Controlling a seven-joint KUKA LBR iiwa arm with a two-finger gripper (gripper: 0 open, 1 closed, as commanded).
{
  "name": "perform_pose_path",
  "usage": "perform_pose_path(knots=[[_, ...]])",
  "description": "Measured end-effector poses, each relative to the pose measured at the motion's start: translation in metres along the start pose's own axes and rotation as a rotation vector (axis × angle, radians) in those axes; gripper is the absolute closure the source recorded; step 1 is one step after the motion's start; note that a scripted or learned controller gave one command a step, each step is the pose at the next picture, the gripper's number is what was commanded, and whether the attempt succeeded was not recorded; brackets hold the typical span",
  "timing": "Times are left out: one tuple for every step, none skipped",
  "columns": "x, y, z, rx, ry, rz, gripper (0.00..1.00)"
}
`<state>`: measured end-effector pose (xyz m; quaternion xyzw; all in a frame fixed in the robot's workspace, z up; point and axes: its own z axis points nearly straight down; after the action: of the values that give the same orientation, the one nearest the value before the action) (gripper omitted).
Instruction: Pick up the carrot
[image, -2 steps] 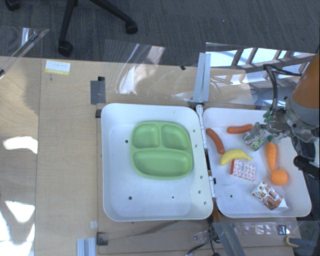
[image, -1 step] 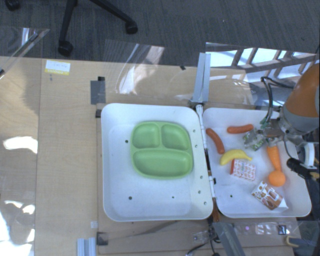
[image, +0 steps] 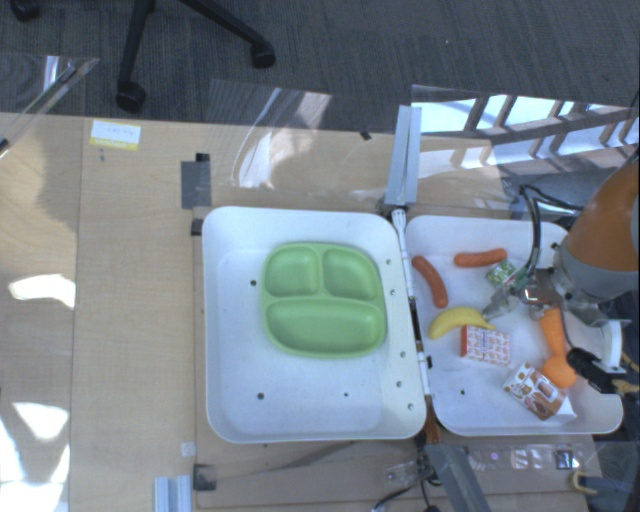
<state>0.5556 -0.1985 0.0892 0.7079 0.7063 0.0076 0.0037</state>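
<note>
The carrot (image: 554, 345) is an orange, tapered piece lying near the right side of the right bin (image: 440, 405), its thick end toward the front. My gripper (image: 505, 297) reaches in from the right and hangs over the middle of that bin. It is a little left of and behind the carrot, just above the banana (image: 458, 320). Nothing shows between the gripper and the carrot, and they are apart. The arm's grey wrist and orange band (image: 610, 230) cover the bin's far right edge.
The right bin also holds a red sausage (image: 430, 282), an orange-red sausage (image: 480, 258), a small green item (image: 500, 272), a red-and-white packet (image: 485, 346) and a snack packet (image: 535, 390). A green divided plate (image: 324, 300) lies in the left bin (image: 230, 400).
</note>
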Motion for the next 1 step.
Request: perform_pose_path(knots=[[0.0052,-0.0513,-0.0012,0.0,-0.003,0.072,0.0]])
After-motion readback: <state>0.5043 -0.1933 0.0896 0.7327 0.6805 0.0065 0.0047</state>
